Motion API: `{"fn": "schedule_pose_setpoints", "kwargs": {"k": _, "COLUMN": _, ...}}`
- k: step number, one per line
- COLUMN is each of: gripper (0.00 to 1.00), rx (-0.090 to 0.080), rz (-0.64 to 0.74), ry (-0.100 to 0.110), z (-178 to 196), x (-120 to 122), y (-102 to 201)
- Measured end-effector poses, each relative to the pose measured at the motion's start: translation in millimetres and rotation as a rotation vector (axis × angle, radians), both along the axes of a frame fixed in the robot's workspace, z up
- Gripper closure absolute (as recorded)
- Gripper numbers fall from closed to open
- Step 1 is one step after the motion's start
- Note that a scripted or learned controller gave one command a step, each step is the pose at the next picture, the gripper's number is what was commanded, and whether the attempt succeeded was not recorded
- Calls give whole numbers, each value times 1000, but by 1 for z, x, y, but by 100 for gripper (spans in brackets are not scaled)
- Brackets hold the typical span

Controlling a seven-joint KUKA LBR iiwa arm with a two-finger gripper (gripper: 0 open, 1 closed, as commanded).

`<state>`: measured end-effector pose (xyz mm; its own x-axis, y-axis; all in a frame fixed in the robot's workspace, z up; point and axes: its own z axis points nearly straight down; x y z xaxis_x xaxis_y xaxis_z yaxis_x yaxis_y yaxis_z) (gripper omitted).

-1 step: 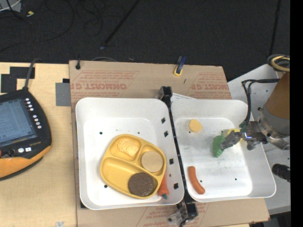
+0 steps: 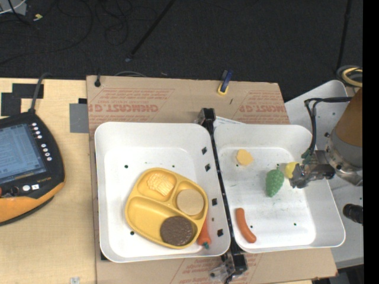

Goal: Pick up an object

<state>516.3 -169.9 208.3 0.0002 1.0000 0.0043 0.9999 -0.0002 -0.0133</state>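
Observation:
In the right bin lie a green bumpy toy, a small yellow round piece toward the back, and a red sausage near the front. My gripper hangs low over the bin's right side, just right of the green toy, with a small yellow object beside its tip. I cannot make out whether anything is between the fingers.
The left bin holds a yellow divided plate with a waffle, a beige disc and a brown patty. An orange carrot leans at the divider. A teach pendant lies at far left.

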Motion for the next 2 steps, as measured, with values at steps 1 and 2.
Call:
{"fn": "schedule_pose_setpoints", "kwargs": {"k": 1, "gripper": 100, "rx": 0, "rz": 0, "ry": 1, "z": -113, "x": 16, "y": -43}}
{"fn": "schedule_pose_setpoints", "kwargs": {"k": 2, "gripper": 100, "rx": 0, "rz": 0, "ry": -5, "z": -94, "x": -25, "y": -43}}
